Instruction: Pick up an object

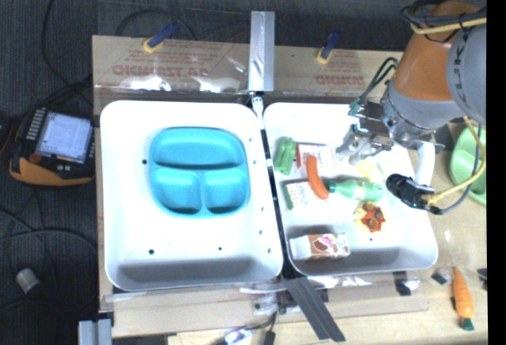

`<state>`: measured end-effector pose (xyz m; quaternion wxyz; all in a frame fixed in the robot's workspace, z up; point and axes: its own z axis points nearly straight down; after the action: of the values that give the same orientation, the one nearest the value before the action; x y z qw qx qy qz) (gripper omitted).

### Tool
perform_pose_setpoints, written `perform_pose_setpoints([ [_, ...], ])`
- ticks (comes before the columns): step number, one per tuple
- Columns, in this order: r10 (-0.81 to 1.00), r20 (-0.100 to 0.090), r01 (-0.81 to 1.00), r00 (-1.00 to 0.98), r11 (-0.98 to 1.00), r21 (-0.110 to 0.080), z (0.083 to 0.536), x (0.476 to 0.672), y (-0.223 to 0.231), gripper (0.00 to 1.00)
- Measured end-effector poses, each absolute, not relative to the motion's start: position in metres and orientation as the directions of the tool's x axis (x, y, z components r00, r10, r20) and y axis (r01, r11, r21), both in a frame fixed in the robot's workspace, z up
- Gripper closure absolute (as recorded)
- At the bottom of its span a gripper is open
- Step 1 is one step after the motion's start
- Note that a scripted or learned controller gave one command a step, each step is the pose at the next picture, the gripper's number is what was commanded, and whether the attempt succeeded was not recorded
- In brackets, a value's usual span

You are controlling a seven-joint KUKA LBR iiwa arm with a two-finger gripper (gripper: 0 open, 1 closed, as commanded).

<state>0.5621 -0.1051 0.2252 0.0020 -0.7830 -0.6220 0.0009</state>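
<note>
bench, 2 white bins, carrot

One fixed camera looks down at a slant on both bins, the arm entering from the right.

Robot lab: bench, 2 bins.

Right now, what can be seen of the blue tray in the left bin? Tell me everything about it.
The blue tray is a glossy, light blue, plastic-looking dish with rounded corners. Raised ridges divide it into three compartments: one wide one toward the far side and two smaller ones side by side toward the near side. It lies flat, open side up, about in the middle of the left bin, resting on the bin's white floor. Nothing shows in its compartments.
</note>
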Motion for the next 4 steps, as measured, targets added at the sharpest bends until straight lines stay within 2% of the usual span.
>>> perform_pose_setpoints([
  [1, 0.974, 0.001, 0.974, 0.226, -0.226, -0.004, 0.225, 0.562, -0.105, 0.00],
  [2, 0.955, -0.004, 0.955, 0.297, -0.297, -0.003, 0.312, 0.548, -0.107, 0.00],
  [3, 0.962, -0.003, 0.962, 0.274, -0.274, -0.004, 0.207, 0.580, -0.132, 0.00],
  [4, 0.969, -0.001, 0.969, 0.246, -0.246, 0.010, 0.113, 0.601, -0.171, 0.00],
])
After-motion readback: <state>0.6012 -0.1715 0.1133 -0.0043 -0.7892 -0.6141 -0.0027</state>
